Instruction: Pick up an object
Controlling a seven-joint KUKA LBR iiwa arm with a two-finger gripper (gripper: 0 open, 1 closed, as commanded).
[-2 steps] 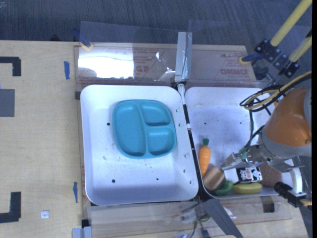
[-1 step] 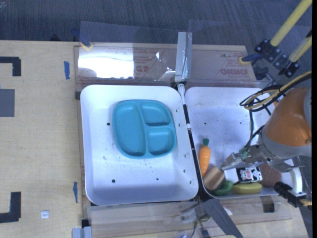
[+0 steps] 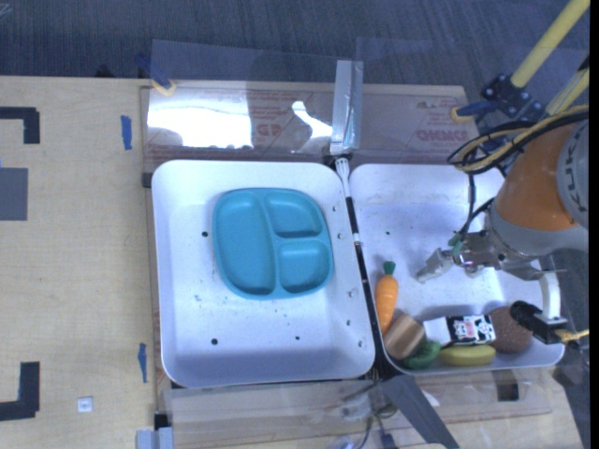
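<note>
- A toy carrot (image 3: 386, 293), orange with a green top, lies lengthwise against the left wall of the right bin (image 3: 402, 190), just beside the divider between the two bins.
- Below the carrot, a row of small things crowds the bin's near edge: a tan, rounded block-like piece (image 3: 402, 333), a green piece (image 3: 424, 354), a yellow banana (image 3: 466, 354), a small black-and-white carton (image 3: 470, 328) and a brown, rough-looking ball (image 3: 510, 330), most of them touching their neighbours.
- The tool (image 3: 432, 267), metallic and pale, hangs over the bare middle of the right bin, apart from the carrot and above the crowded row; nothing lies between its fingers, and whether they are spread or closed cannot be told.
- The grey arm with its orange band (image 3: 543, 190) reaches in from the right, cables looping over it.
- The upper half of the right bin is bare white floor, leaving open room there.
- The left bin (image 3: 182, 325) holds a smooth blue three-compartment tray (image 3: 273, 241) near its centre, with bare speckled floor all round it.
- Both bins sit on a pale wooden worktop (image 3: 65, 251), with a clear taped sheet (image 3: 243, 110) behind them.
</note>
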